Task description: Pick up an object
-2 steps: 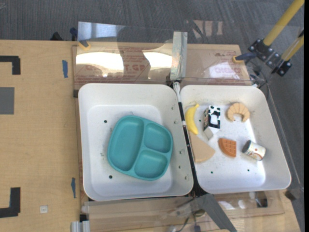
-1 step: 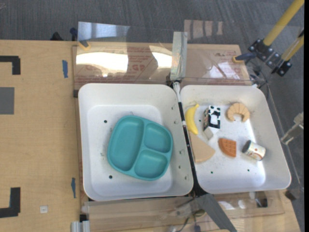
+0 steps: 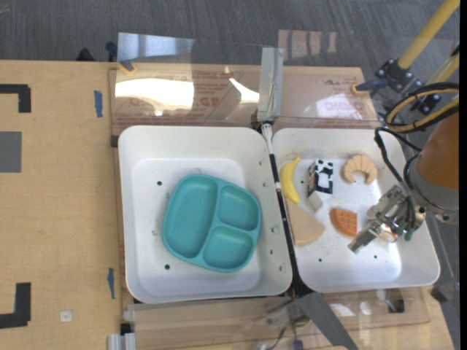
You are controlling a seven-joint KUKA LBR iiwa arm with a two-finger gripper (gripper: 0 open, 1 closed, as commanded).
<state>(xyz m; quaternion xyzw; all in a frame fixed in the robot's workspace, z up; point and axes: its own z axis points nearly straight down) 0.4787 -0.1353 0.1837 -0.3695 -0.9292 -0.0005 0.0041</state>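
Camera view looks down at a slant on a wooden worktop carrying two shallow white bins side by side. At 9 o'clock sits the left bin, holding a teal divided plate with three compartments, tilted a little on the bin floor. At 3 o'clock sits the right bin, with several small things in it. A yellow banana lies near the bin's left wall, at about 10 o'clock within that bin. Just beside it, toward 12 o'clock, is a black-and-white patterned block, and further toward 1 o'clock rests a tan croissant. A pale beige wedge lies at about 8 o'clock, and an orange slice-shaped piece sits near the bin's middle.

Coming in from 3 o'clock, the grey arm with its orange band reaches low over the right bin. Its claw hangs just beside the orange piece, at that piece's 4 o'clock side; nothing is seen between its fingers, and how far they are parted cannot be told.
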